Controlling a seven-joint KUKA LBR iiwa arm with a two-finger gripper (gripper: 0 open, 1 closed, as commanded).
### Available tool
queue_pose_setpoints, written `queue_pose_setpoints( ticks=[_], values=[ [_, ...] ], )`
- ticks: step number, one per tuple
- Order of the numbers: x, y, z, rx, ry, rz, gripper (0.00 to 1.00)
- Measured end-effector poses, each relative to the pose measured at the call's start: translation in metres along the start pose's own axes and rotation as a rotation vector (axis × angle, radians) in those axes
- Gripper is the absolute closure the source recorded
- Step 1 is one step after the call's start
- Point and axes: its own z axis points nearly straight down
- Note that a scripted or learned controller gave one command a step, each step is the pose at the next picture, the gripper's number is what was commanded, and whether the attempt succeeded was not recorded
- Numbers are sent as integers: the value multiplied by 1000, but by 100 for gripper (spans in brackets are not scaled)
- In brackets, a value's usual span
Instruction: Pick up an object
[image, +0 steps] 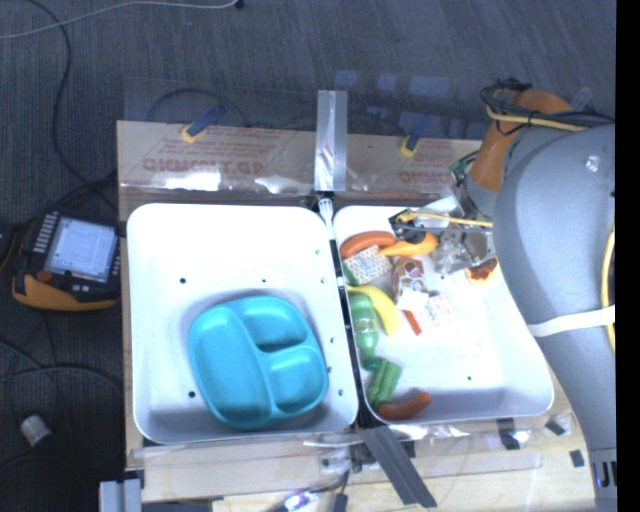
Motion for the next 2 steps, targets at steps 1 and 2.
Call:
queue_pose_setpoints(
  ticks=[1,2],
  values=[
    [-18,37,0,7,-1,12,100],
    [-51,35,-63,8,-15,-157,100]
  ],
)
